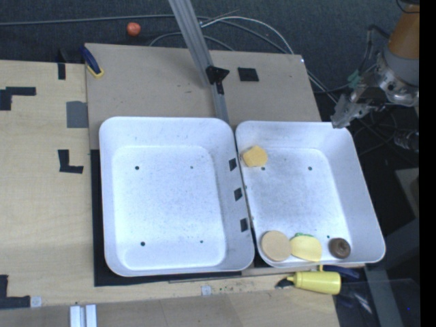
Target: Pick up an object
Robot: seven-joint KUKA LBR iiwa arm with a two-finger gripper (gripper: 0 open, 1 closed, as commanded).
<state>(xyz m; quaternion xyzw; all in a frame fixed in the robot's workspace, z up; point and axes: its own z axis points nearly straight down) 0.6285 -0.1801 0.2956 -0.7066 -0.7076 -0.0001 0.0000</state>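
The right bin (354,176) holds several small objects. A yellow-tan piece (255,157) lies near its far left corner. Along its near edge lie a tan round disc (275,245), a yellow piece (306,247) with a bit of green behind it, and a small brown round thing (339,248). My gripper (343,114) hangs at the far right, just outside the right bin's far right corner, above the bench edge. It is small and dark against the background, with nothing visibly between its fingers.
The left bin (112,182) sits beside the right one, sharing a middle rim. A yellow-handled tool (317,281) lies on the bench in front of the right bin. A grey pole (197,39) slants across the back. Cables run behind the bins.
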